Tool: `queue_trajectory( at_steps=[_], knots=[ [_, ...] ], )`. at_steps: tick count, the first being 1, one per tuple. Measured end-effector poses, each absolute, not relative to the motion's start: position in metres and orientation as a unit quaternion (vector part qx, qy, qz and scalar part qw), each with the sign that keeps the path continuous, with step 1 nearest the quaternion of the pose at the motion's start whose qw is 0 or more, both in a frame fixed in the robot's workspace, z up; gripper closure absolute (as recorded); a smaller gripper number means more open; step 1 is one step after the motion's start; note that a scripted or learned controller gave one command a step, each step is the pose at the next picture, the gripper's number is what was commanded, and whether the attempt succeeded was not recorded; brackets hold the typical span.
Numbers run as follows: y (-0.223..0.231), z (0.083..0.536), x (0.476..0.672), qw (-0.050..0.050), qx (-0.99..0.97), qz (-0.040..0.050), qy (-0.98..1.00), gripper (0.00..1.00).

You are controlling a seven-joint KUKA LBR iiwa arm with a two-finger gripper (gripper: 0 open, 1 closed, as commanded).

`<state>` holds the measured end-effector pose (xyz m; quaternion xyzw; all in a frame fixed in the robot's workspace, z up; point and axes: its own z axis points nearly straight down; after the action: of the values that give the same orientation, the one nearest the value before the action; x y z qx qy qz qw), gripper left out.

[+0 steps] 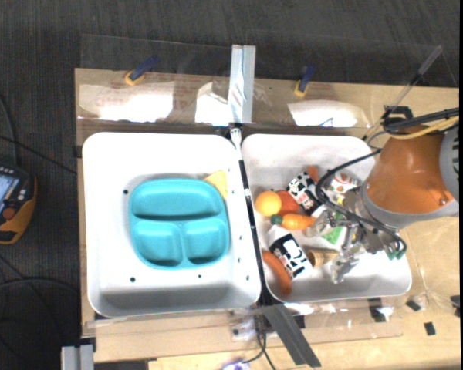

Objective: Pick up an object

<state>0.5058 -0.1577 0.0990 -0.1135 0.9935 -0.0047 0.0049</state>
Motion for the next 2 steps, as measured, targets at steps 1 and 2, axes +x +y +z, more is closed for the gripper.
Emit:
queue_trajectory(
  at_steps=[1, 2],
  knots=[
    [-0.0999, 0.0902, 0.5160, 0.006, -0.134, -0.0057, 0.991, 0.00],
    [-0.0996, 0.0891, 0.5212, 0.003, -0.088, -0.0024, 0.996, 0.00]
  ],
)
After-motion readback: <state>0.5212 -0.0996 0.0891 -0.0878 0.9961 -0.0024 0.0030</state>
